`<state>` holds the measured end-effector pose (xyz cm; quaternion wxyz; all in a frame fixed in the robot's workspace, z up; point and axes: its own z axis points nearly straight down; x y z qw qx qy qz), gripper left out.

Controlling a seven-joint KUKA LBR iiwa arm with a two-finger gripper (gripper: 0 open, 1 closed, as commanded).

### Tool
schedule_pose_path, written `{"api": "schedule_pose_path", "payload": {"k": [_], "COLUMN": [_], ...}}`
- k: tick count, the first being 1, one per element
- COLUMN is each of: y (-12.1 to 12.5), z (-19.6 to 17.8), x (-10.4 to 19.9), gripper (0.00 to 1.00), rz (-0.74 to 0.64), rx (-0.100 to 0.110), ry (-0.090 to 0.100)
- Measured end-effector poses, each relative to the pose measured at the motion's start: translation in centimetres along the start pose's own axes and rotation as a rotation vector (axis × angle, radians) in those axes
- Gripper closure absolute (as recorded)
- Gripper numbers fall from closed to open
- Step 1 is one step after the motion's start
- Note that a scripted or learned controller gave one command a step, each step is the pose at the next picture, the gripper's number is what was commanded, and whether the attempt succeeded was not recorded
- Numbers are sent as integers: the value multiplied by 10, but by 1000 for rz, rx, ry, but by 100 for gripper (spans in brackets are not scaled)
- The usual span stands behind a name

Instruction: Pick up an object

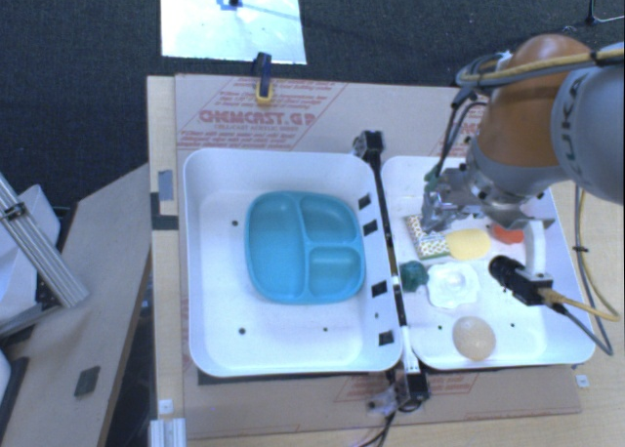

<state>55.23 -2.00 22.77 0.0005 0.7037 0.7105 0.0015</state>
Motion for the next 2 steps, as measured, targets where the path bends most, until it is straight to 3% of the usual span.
{"api": "schedule_pose_path", "payload": {"k": [2], "y": [39], "z": [9], "x": [99], "gripper": [100], "rz": [1], "rx": [1], "ry": [0]}}
